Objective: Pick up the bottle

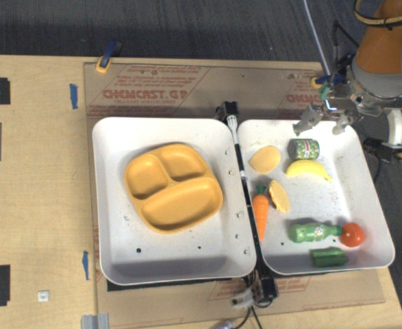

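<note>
a green bottle point(313, 232) lies on its side near the front of the right bin point(372, 184), its neck touching a tomato point(352, 235); a small green block point(328, 256) sits just in front. the pincer point(325, 120) hovers over the bin's far edge, fingers apart, holding nothing, well apart from the bottle. a green can point(303, 148) and banana point(307, 170) lie just below it. the left bin point(111, 184) holds a yellow divided plate point(173, 186).

Gripper point(326, 120) open above right bin's point(375, 204) far edge; green bottle point(313, 233) lies near its front edge.
</note>
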Robot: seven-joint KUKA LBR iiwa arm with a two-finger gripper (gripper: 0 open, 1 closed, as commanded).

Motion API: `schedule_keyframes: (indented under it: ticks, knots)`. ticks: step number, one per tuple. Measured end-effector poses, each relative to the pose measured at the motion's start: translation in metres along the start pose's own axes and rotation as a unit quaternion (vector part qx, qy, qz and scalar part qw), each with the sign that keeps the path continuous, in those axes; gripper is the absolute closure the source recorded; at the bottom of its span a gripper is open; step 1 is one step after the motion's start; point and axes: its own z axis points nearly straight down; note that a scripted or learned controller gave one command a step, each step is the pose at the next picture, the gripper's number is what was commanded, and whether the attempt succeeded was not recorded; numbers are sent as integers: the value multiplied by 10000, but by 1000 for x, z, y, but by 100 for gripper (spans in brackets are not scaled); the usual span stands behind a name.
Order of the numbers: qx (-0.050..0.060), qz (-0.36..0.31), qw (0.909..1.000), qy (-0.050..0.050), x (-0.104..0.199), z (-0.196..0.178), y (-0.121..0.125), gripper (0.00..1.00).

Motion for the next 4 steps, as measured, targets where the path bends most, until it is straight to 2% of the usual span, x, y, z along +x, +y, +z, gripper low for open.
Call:
schedule_keyframes:
  ticks: [1, 2, 3, 4]
  knots:
    - [9, -941, 9956, 5, 96, 30, -37, 0]
    - [7, -1113, 9938, 3, 63, 30, -87, 0]
    - [-15, -852, 9964, -9, 6, -164, -58, 0]
    - [8, -1203, 9927, 4, 35, 48, -37, 0]
